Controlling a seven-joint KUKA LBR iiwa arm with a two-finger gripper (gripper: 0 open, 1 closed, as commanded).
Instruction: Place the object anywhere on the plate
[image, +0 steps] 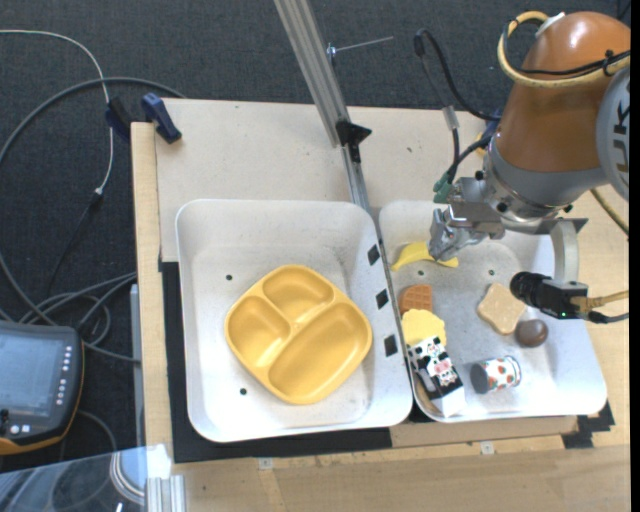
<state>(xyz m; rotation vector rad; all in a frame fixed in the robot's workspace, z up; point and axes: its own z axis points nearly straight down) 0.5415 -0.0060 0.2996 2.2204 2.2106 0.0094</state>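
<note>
One step in hand: picking. Claw down over the yellow banana at right bin's far-left corner (grip state unclear). Next: lifting leftward onto the yellow plate.

yellow plate, left bin, jaws over banana

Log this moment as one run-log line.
tool over banana | right bin | grasp unconfirmed | plate in left bin, unloaded
</note>
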